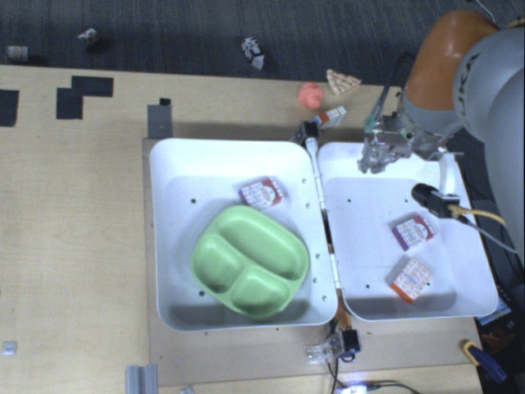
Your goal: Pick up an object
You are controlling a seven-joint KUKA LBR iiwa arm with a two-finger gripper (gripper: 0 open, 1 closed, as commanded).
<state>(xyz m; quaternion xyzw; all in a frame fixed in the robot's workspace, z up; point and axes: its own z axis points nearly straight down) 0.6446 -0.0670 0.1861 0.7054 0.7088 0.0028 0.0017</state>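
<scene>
The gripper (379,156) hung at the right bin's (354,220) upper edge, its jaws' state untellable, while the small packet (413,231) at right-centre looked light, flat and crinkly, best pinched across its edges.

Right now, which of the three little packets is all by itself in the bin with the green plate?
The red-and-white packet, just above the green plate in the left bin. The other two packets lie in the right bin.
</scene>
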